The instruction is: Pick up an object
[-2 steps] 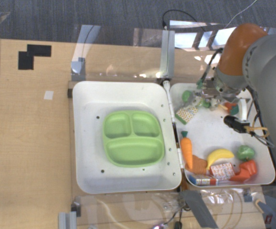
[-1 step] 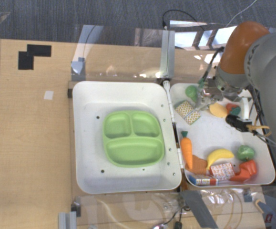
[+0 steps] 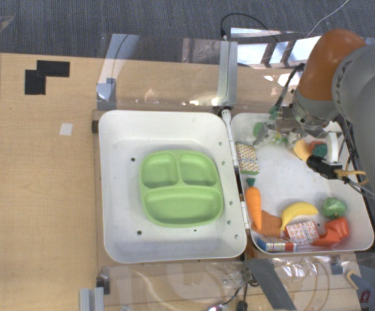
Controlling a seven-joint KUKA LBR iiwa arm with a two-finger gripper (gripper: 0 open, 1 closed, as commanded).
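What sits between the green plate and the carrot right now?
In the camera view, between the green plate and the carrot lie bare white bin floor and the two bins' adjoining walls; no object lies there.

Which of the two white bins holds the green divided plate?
The left bin. The green plate lies alone at its middle, while the right bin holds a heap of toy foods, among them a carrot and a banana.

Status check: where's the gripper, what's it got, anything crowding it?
Gripper low at the right bin's far end, by a green item; hold unconfirmed. Carrot, banana untouched at near end. Green tray alone in left bin.
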